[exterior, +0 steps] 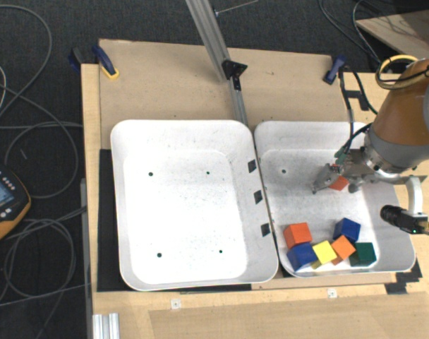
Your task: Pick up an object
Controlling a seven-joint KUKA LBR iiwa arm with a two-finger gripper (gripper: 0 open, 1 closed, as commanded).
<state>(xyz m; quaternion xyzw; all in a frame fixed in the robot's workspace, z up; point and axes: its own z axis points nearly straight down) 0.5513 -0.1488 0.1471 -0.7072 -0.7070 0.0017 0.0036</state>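
Blocks (327, 244) clustered, right bin (299, 147) front

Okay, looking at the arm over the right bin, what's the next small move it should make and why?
Probably a short, straight lift. An orange-red block appears to sit between the fingers of the gripper, above the floor of the right bin and apart from the cluster of blocks at its near edge. Raising it a little would test whether the grasp holds.

A: What can't you make out?
B: The hand (336, 179) covers most of a small orange-red piece (338, 183), so its shape is unclear.
A: Anything cropped?
B: The arm (405, 129) runs off the right edge.
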